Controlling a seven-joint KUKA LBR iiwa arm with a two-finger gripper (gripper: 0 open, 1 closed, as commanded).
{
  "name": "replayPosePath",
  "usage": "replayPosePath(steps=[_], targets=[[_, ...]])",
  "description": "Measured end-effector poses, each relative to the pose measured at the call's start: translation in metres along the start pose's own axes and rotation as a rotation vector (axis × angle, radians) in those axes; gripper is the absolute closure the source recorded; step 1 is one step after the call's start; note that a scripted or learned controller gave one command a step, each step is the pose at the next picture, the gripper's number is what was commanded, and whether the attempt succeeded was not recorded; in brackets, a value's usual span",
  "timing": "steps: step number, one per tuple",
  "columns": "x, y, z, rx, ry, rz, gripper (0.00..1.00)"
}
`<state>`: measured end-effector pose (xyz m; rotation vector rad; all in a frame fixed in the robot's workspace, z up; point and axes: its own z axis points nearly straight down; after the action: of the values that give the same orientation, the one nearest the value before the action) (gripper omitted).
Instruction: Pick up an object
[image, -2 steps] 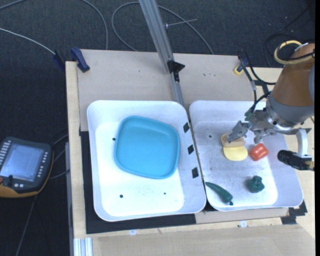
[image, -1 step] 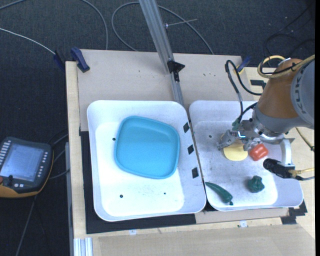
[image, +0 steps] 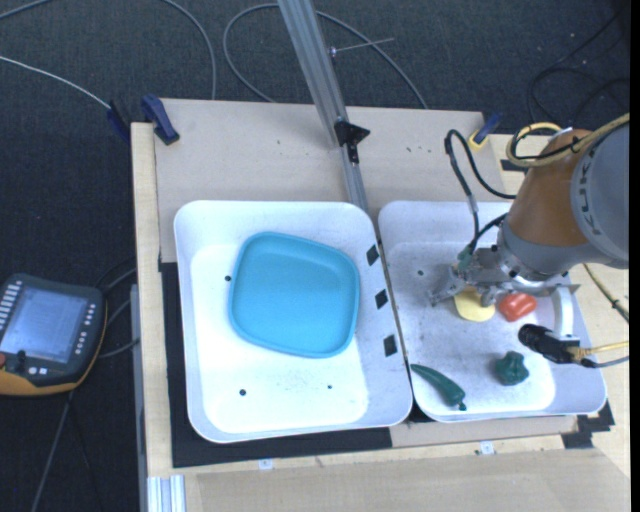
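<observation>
Gripper (image: 476, 290) is hovering right over the yellow object (image: 475, 306) in the right bin (image: 430, 240); honestly can't tell its state.

Grey arm (image: 612, 190) with orange band (image: 545, 205), black cables, metal pincer (image: 470, 285).

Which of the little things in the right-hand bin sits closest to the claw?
The yellow piece, right under the gripper; the red one lies beside it, both green ones farther off.

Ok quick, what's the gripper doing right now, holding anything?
Gripper: low over the pale yellow round object in the right white bin; grip cannot be told.
</observation>
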<state>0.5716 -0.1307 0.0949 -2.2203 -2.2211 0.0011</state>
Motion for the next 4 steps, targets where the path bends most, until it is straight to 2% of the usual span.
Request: replayPosePath(steps=[1, 3, 4], targets=[[0.0, 0.001, -0.012, -0.003, 0.0, 0.0, 1.0], [-0.001, 0.005, -0.123, -0.006, -0.001, 0.0, 1.0], [0.049, 0.004, -0.117, -0.001, 0.001, -0.004, 1.0]])
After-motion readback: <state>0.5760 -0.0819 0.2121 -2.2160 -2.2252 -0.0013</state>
